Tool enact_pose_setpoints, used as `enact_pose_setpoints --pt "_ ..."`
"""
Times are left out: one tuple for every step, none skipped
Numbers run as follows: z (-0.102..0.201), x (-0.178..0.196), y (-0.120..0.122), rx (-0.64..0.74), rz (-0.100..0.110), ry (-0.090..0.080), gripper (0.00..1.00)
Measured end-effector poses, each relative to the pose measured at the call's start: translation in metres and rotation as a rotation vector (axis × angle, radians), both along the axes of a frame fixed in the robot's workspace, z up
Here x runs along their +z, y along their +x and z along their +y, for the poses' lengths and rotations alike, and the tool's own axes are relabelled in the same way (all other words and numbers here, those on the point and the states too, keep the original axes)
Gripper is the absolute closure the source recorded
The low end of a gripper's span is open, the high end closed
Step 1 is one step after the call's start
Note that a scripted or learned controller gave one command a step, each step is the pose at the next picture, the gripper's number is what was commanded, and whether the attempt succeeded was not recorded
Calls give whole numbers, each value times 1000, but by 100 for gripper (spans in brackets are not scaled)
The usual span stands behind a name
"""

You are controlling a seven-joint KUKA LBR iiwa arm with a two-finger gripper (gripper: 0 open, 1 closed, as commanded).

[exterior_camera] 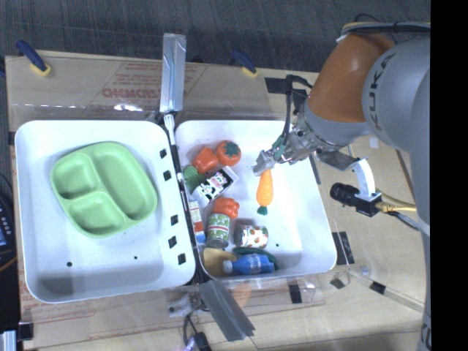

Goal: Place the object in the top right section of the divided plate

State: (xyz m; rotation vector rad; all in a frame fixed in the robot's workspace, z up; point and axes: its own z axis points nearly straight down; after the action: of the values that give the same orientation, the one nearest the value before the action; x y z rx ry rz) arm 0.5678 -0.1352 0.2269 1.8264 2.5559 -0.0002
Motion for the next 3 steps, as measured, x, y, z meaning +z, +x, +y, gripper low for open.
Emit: enact_pose_setpoints --pt "-65 -31 40 295 0 -1 100" --pt "-72 -4 91 620 -4 -3 100" --pt "-75 35 -11 712 -1 -2 100"
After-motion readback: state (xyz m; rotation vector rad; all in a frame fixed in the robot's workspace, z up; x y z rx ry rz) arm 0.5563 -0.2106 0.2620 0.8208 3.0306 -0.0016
